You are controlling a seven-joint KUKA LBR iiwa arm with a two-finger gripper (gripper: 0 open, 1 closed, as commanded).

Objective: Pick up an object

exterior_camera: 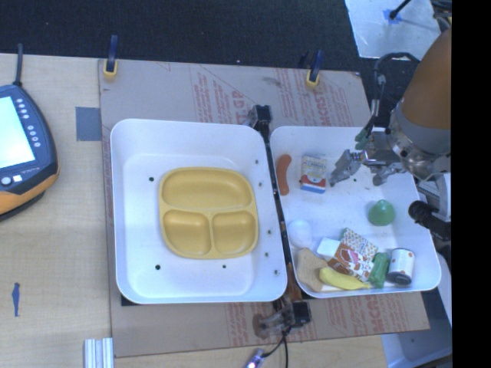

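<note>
The right bin (430, 282) holds several small objects. My gripper (359, 173) hangs over its upper middle, fingers spread open with nothing between them. A small white and red carton (313, 172) lies just left of the left fingertip (339, 173). A brown sausage (284, 173) lies by the bin's left wall. A green ball (380, 213) sits below and right of the gripper. Along the front edge lie a white egg (299, 230), a colourful packet (354, 253), a banana (341, 280), a slice of bread (308, 265) and a can (400, 265).
The left bin (126, 205) holds a yellow divided plate (208, 211). A teach pendant (19, 148) lies at the bench's far left. Two clamps (111, 61) (313, 69) hold the cardboard's back edge. The arm's body (426, 98) rises over the right bin's far right.
</note>
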